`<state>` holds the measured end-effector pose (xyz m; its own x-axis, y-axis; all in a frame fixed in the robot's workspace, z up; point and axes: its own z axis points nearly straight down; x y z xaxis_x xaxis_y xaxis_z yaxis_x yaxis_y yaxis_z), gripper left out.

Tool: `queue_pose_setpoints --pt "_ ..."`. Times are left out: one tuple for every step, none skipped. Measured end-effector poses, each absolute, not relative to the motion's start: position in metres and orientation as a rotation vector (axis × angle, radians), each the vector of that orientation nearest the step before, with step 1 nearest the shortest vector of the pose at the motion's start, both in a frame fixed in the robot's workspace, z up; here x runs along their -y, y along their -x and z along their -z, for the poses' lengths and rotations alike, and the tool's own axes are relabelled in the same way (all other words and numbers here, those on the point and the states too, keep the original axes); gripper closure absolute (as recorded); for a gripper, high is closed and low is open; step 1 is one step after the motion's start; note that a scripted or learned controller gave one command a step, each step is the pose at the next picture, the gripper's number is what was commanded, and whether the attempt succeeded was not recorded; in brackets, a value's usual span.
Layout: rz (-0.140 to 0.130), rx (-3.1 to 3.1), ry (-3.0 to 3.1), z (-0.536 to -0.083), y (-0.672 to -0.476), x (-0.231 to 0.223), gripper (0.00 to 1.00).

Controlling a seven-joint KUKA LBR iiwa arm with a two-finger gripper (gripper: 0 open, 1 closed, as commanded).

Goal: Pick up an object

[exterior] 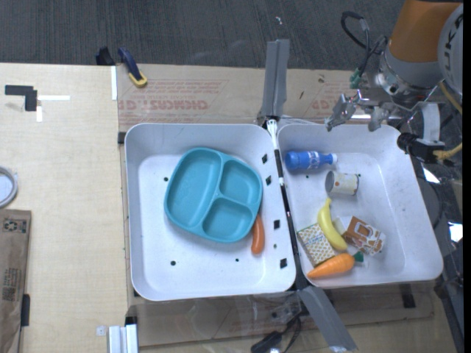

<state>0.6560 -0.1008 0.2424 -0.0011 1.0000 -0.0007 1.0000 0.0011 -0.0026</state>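
The right bin [401, 197] holds a blue bottle [309, 159] lying on its side, a small white cup [343, 184], a yellow banana [330, 225], an orange carrot [333, 265], a patterned packet [316, 243] and a brown-and-white packet [363, 235]. In the left bin [143, 219] lie a blue divided plate [214, 194] and a small orange sausage [257, 237] beside it. My gripper [358, 113] hangs above the far rim of the right bin, open, its two fingers spread with nothing between them.
A grey upright post [276, 79] stands at the back between the bins. A blue-and-yellow clamp [131, 67] lies on the cardboard behind the left bin. A roll of tape [6, 188] sits at the left edge of the bench.
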Motion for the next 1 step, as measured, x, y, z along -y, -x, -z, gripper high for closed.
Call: queue_pose_setpoints --pt "0.023 2.197 2.267 -0.1153 -0.6605 0.1204 0.0"
